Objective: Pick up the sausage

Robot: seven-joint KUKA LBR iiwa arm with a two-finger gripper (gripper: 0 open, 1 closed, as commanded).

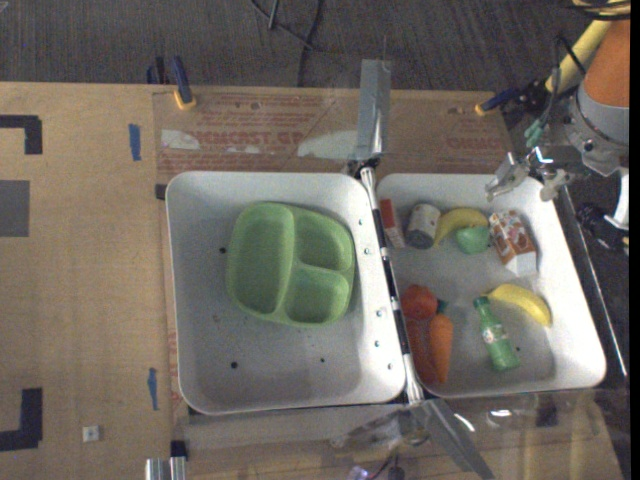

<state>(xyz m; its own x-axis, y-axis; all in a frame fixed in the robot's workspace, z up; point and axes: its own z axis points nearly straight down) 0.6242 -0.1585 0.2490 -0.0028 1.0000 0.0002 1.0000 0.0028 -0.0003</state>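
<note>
Looking at the upper right of the frame, we see the gripper [524, 174] spread wide, holding nothing, over the right bin's [585, 353] rim; the sausage [412, 351] lies along its lower-left wall beside a carrot [440, 344].

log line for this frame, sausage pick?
stage: pre-grasp | gripper: above right bin's far right corner, nothing held | sausage: against right bin's left wall, untouched | green plate: left bin
</note>
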